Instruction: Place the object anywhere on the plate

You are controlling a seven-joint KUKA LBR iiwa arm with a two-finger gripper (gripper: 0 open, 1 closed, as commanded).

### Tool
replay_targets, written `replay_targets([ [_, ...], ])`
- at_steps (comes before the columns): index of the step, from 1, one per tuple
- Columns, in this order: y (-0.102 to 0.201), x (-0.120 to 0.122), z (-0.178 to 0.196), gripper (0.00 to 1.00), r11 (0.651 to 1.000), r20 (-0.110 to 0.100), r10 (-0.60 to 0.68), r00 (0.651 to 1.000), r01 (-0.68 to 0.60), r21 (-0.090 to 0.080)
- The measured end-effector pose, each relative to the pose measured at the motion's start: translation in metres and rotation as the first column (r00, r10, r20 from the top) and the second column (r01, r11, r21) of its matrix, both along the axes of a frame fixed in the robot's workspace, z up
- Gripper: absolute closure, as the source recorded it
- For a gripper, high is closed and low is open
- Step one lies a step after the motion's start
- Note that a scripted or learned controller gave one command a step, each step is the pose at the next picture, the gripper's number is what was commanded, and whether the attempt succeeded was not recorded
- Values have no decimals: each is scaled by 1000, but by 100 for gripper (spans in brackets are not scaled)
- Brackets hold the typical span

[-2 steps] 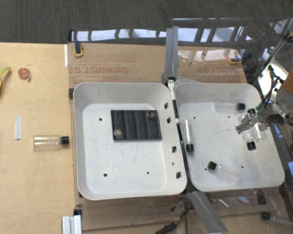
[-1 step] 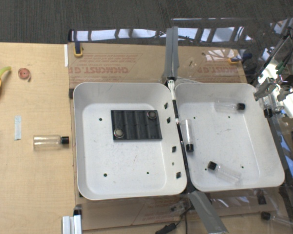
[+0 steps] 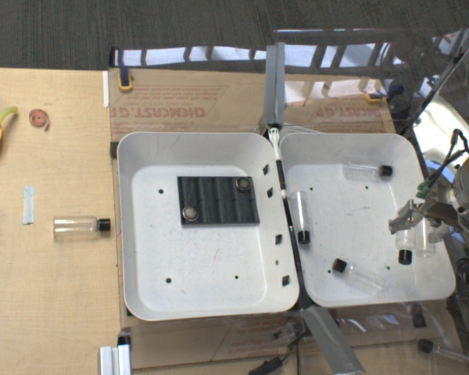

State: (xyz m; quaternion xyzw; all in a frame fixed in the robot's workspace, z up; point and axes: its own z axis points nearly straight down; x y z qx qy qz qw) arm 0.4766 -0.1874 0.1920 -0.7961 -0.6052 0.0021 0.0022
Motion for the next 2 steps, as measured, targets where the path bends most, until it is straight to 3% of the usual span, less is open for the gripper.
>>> replay_targets([
  [1, 6, 161, -74, 100, 990, 5, -141, 990, 141, -3],
  [2, -25, 182, 42, 100, 978, 4, -209, 978, 209, -3],
])
